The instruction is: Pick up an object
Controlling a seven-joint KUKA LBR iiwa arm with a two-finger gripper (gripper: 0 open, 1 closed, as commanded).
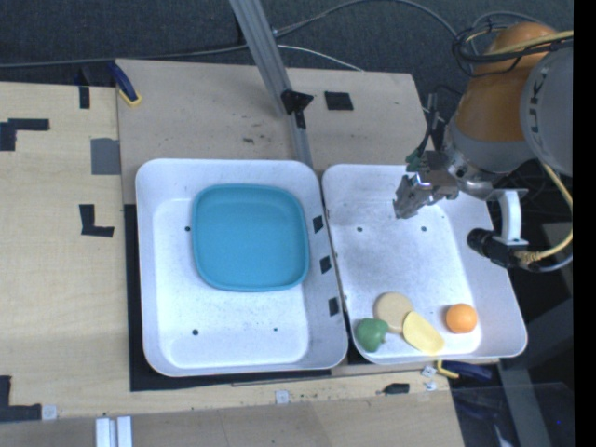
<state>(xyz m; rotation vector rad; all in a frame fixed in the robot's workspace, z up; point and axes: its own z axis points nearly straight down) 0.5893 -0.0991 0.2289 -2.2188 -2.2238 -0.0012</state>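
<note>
The pincer (pixel 411 200) is hanging over the right bin (pixel 484 277), its grip state impossible to tell; the orange ball (pixel 460 318) is lying ungrasped, so picking is not yet done.

We see the grey arm (pixel 549 91) reaching in from the right, its orange band (pixel 498 101) sitting above the wrist. The wrist angles down and to the left, ending in the dark pincer (pixel 407 203), which points downward with nothing visible between its tips
</note>
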